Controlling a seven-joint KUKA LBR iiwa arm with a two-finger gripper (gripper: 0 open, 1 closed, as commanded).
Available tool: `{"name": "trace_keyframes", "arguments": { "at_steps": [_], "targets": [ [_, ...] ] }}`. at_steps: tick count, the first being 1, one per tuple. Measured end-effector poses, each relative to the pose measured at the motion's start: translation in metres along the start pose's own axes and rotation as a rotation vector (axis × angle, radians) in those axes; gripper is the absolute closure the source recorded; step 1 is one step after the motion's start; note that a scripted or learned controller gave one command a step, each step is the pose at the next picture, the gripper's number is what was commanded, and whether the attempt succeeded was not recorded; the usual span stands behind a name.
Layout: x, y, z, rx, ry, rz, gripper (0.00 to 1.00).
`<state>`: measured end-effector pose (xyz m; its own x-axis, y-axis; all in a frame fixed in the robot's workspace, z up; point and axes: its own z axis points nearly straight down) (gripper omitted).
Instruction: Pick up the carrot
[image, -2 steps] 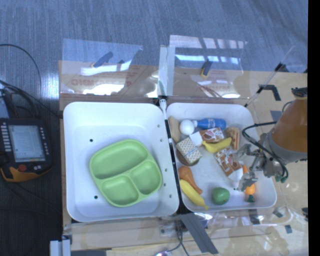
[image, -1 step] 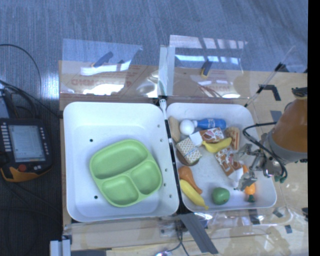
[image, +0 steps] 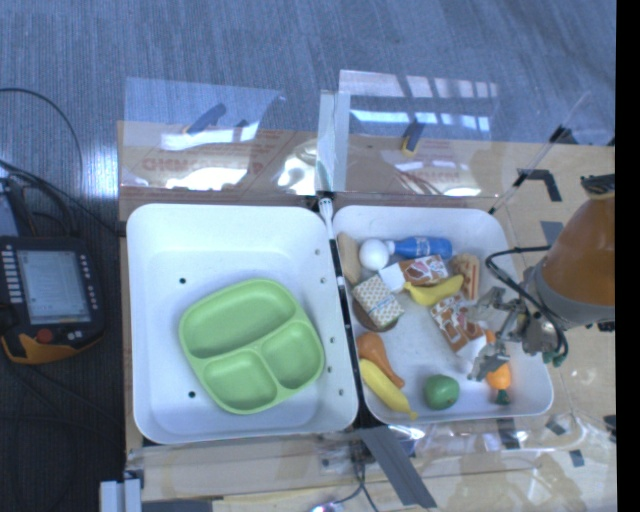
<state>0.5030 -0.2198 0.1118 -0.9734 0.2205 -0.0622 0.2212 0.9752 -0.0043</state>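
Plastic and glare over a matt bench

The two bins (image: 232, 222) look like smooth white plastic with a faint sheen; the green plate (image: 252, 343) is matt plastic — the clear sheets (image: 410, 120) behind are glossy, and the carrot (image: 378, 357) and banana (image: 386, 386) look smooth, toy-like.

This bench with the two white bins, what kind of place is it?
Probably a robotics lab. A grey arm with an orange band reaches over a shallow white bin of toy food, a green divided plastic plate sits alongside, and a handheld control pendant lies nearby.
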Motion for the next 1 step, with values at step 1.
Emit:
{"name": "trace_keyframes", "arguments": {
  "at_steps": [1],
  "targets": [
    [0.0118, -0.0075, 0.018, 0.002, 0.037, 0.137, 0.0]
  ]
}}
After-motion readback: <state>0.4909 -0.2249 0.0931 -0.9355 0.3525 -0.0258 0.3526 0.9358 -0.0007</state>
